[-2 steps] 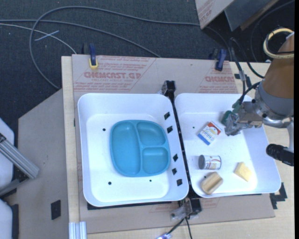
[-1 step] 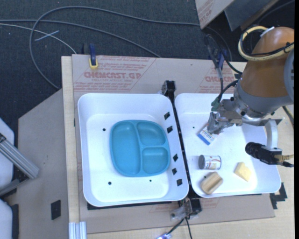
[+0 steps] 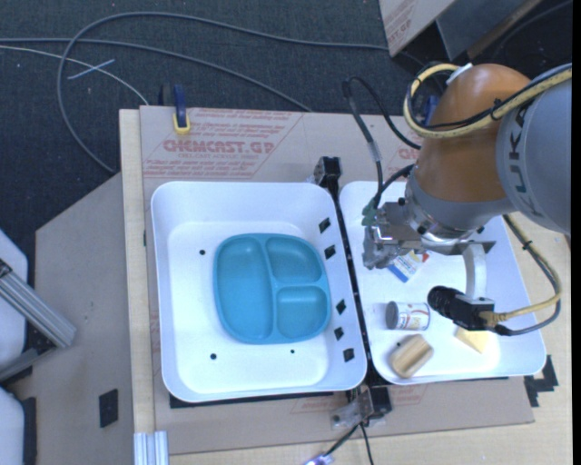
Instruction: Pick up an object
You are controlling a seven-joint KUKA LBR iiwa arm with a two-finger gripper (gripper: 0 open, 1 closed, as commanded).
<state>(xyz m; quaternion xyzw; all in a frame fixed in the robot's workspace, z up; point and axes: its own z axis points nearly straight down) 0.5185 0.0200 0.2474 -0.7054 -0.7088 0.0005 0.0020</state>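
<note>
While the arm (image 3: pixel 472 136) hangs over the right bin (image 3: pixel 517 363), I see the gripper (image 3: pixel 386 250) low by the bin's left wall, just above a small red-white-blue packet (image 3: pixel 406 264); grip state I cannot tell. Nearby lie a little jar (image 3: pixel 408 316), a tan block (image 3: pixel 409 355) and a yellow wedge (image 3: pixel 471 340). Left bin (image 3: pixel 172 272) holds a blue tray (image 3: pixel 270 288).

Left bin (image 3: pixel 172 300) holds a teal divided plate (image 3: pixel 270 287), three compartments, sitting mid-bin, flat; cardboard sheet (image 3: pixel 227 136) w/ red print under both bins; blue-and-yellow clamp (image 3: pixel 180 108) at its top-left edge; thin cables (image 3: pixel 91 64) looping over dark carpet, upper left; cardboard box (image 3: pixel 413 20) at top edge.
</note>
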